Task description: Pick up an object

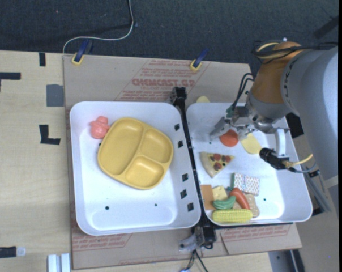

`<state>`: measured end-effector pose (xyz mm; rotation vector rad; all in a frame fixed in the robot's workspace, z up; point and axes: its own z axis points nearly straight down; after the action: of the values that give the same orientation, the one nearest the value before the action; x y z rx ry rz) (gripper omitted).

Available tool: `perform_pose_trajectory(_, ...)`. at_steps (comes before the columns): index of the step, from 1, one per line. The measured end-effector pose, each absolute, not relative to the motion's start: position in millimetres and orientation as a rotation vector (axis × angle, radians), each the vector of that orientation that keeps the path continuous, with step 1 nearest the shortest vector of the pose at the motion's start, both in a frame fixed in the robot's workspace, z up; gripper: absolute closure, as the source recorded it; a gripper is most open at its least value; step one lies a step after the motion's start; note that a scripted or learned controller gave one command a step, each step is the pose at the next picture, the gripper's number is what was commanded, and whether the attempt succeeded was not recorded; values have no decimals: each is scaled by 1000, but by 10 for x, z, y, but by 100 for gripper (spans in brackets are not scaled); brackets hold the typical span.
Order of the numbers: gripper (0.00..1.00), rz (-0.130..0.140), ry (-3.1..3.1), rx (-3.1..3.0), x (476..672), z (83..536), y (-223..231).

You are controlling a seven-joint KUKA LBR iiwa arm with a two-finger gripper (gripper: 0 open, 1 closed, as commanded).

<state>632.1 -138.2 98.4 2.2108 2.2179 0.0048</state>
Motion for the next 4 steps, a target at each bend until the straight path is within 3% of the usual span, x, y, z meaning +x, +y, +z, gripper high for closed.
perform_pose_trajectory(1,100,5,2220,2211,6320,1081,-1376)
perform_pose_trajectory(2,0,4,2220,2211,6319,1076,-1376)
perform_pose_trajectory(4,0,3,2222,2218,6561,855,-1736)
